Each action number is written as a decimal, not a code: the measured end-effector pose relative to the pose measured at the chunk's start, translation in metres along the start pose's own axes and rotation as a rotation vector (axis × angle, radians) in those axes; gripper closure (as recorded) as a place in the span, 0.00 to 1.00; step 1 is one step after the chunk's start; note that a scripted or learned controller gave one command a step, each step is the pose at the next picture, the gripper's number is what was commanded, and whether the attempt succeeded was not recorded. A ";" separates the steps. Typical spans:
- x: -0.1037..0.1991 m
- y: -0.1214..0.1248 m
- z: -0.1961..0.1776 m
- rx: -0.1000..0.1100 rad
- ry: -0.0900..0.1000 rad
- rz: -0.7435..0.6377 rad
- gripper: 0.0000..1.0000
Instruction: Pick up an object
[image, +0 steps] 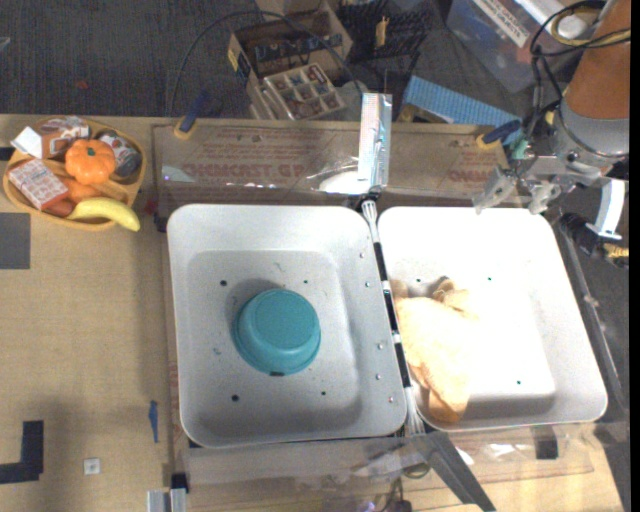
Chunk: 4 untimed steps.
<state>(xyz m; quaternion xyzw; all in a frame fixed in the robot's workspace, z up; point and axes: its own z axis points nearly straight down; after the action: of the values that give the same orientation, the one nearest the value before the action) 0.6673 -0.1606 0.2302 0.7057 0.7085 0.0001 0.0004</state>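
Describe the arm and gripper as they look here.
The arm is grey with a broad orange band above the wrist. Black cables loop around its upper part. The gripper is pale metal, small and angular, with a teal piece beside the wrist. A white block sits on the arm's right side, near the bin.

The grey arm (600, 85) is reaching in from the upper right, its orange band showing above the wrist. The gripper (515, 195) is hanging at the wrist's lower left, angling down and leftward, holding nothing.
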 end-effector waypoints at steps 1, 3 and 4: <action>0.040 -0.080 0.076 0.000 0.000 -0.026 0.00; 0.055 -0.035 0.127 -0.004 -0.001 -0.239 0.00; 0.046 -0.086 0.142 -0.007 0.000 -0.278 0.00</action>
<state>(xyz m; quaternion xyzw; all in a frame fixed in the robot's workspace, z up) 0.5810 -0.1154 0.0883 0.6006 0.7995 0.0023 0.0029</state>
